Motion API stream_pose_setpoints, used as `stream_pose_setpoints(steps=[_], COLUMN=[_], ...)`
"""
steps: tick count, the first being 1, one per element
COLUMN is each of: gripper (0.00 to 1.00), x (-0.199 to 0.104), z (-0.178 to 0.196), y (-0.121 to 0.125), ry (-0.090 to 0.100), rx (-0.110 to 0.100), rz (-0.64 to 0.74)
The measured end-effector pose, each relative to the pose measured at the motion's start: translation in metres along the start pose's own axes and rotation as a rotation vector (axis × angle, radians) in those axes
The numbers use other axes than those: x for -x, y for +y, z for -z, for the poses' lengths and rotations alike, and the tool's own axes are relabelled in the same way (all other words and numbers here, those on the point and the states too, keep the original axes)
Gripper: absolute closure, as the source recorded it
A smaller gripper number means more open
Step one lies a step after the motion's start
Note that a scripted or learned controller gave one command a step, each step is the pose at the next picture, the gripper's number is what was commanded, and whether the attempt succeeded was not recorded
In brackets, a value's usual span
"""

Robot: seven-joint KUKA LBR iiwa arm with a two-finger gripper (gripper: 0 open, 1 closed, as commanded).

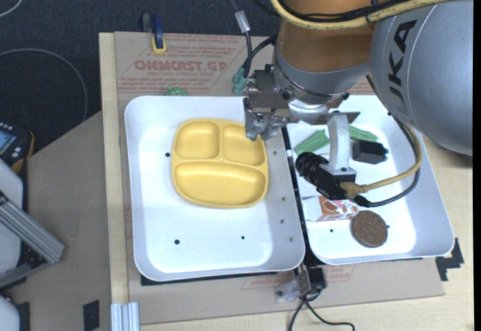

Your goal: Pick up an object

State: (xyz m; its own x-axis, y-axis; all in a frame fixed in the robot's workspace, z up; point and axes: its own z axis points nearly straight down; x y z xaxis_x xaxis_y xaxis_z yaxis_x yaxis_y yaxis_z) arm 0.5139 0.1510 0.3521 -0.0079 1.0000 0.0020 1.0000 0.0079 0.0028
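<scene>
bench [75, 171] | carries left bin [150, 239]; right bin [428, 232] beside it, rims touching

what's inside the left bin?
A yellow divided plate lies in the left bin. The gripper covers the plate's upper-right edge, so that spot is hidden.

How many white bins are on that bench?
2: the left shallow white plastic bin holds a yellow divided tray; the right shallow white plastic bin sits beside it, partly under the arm.

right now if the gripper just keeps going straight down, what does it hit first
Most likely the upper right corner of the yellow divided plate, since the gripper hangs over that rim. Its height above the plate is unclear from this slant.
</scene>
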Motion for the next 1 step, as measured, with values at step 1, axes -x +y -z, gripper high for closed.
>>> stream_pose_setpoints(steps=[1], gripper=[1.0], x=[0.0226], z=[0.0184], y=[-0.0362], ry=[-0.001], rx=[-0.005], rz=[-0.01])
